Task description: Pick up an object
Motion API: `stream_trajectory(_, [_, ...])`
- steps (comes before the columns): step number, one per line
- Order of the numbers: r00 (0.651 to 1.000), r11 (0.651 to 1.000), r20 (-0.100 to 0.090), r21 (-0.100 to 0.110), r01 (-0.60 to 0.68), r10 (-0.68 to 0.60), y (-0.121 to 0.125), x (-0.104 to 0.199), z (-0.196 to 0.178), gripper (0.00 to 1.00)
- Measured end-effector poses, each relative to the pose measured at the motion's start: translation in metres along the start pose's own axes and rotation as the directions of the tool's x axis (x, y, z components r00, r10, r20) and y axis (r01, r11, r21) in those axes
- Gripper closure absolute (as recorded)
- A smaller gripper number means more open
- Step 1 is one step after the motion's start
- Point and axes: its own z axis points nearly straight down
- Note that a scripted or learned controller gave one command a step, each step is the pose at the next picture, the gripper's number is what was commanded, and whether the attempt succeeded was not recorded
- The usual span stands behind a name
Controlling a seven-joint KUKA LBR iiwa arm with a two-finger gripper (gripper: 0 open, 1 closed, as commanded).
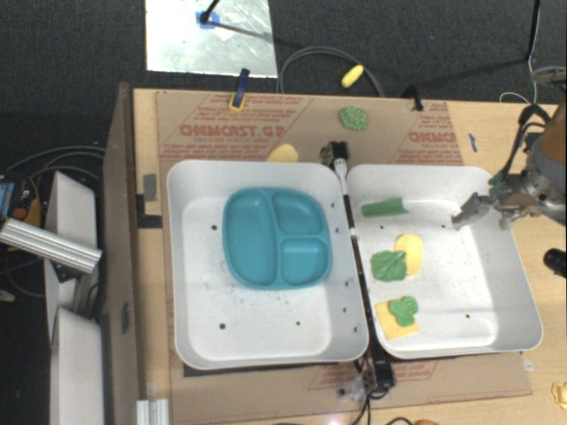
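Tool (468,211) over the right bin, nothing picked yet

I've got the tool hanging above the right bin's (509,277) upper right area, and from this slant I can't tell how it's set or whether it has anything, though nothing appears under it. My candidates all lie left of it: the green bar (383,207) near the top, the yellow disc (409,248) touching the green leaf (388,266), and lower down the yellow block (396,319) with a green sprig (404,307) on it. The left bin (190,264) has the blue divided plate (276,237). My worry: these pieces look flat and overlap, so a descent could snag two or skid off and close on air
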Motion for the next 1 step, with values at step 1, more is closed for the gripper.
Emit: stream_trajectory(1, [1.000,1.000,-0.005,0.007,0.007,-0.007,0.0220,0.0665,0.1143,0.00])
